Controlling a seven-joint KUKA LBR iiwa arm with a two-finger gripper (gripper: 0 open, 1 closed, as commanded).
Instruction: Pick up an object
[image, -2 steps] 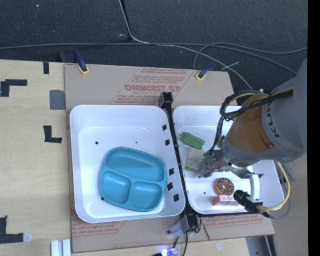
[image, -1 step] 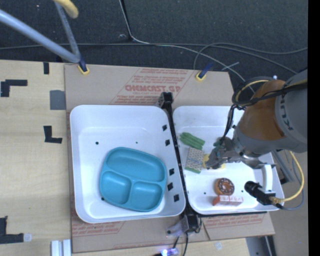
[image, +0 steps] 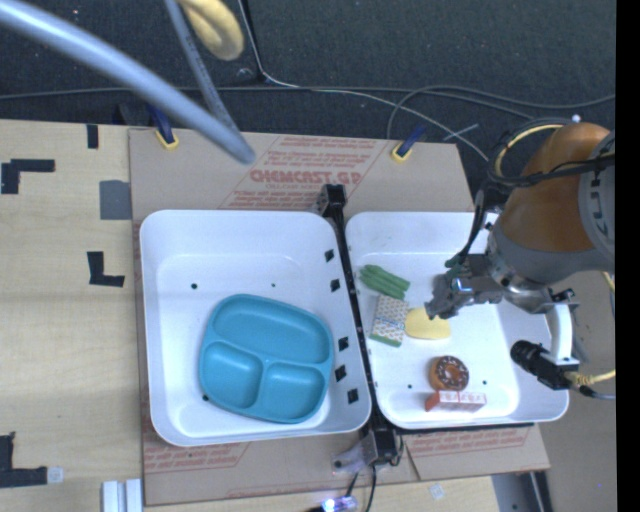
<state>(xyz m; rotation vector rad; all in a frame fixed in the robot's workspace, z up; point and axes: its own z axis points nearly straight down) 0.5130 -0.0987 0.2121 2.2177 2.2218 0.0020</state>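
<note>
Arm (image: 555, 215) reaches in from right, wrist lowered.

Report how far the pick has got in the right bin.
Done: the gripper is down inside the right bin, at the edge of the yellow piece. In hand: nothing visibly lifted; the yellow piece lies on the bin floor. Left: grasp and raise one object. The green item, sponge, donut and red-and-white item lie untouched.

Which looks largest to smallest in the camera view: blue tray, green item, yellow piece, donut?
1. blue tray, by far.
2. green item and yellow piece: look alike, unranked; the end effector partly overlaps the yellow one.
3. donut, slightly smaller.
</note>
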